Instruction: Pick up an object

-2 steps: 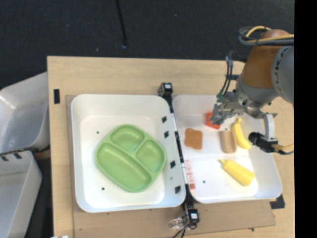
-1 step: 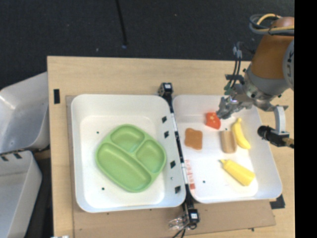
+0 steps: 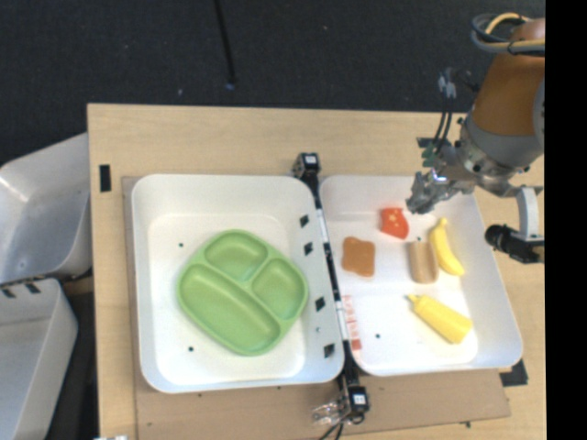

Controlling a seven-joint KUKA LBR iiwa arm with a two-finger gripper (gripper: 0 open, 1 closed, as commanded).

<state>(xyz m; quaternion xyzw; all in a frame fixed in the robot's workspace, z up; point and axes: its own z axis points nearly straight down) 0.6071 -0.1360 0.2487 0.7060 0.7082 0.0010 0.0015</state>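
The right bin (image 3: 385, 351) holds several toy foods: a red piece (image 3: 394, 222), a brown toast-like slab (image 3: 359, 257), a tan sausage-like piece (image 3: 421, 263), a yellow banana (image 3: 447, 248) and a yellow bottle-shaped piece (image 3: 440, 317). My gripper (image 3: 423, 196) hangs over the far part of this bin, just up and right of the red piece and above the banana's tip. Nothing shows between its fingers.
The left bin (image 3: 165, 356) carries a green divided plate (image 3: 242, 291). A black clip line (image 3: 323, 264) runs between the two bins. The arm (image 3: 503, 99) comes in from the upper right. A white object (image 3: 41, 209) stands off the bench at the left.
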